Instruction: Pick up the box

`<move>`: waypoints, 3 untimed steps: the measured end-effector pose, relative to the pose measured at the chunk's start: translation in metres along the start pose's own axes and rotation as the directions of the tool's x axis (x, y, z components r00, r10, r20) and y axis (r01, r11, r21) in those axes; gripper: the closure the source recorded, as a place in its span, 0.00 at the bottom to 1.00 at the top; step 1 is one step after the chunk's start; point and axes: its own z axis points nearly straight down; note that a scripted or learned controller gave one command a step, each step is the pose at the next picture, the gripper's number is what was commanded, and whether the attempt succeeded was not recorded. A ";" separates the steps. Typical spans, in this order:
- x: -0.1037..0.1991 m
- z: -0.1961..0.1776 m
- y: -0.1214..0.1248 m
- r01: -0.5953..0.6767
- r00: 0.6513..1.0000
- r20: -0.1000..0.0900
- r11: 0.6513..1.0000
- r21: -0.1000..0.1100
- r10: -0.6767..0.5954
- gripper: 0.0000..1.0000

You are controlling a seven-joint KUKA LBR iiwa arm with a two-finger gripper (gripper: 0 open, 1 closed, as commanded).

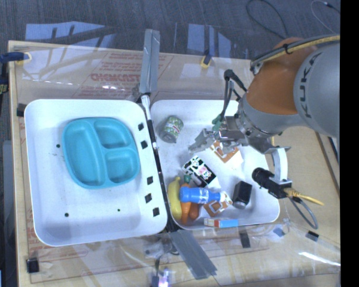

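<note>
In the right bin (251,215), a small orange-and-white box (228,155) lies just below and right of my gripper (213,139), partly covered by it. The gripper hangs low over the middle of that bin, and the grey arm with its orange band (278,91) reaches in from the right. A black-and-white patterned box (199,171) lies a little lower left of the gripper. A third small box, brown and white (219,204), rests near the bin's front. Whether anything is held is unclear from this view.
The right bin also holds a green can (172,128) at the back left, a blue bottle (198,195), a banana (175,200), a black block (242,194) and a thin tube (222,223). The left bin (42,220) holds a turquoise divided tray (102,151).
</note>
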 end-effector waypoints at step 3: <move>-0.024 0.144 0.118 -0.025 1.000 0.000 1.000 -0.003 0.025 0.00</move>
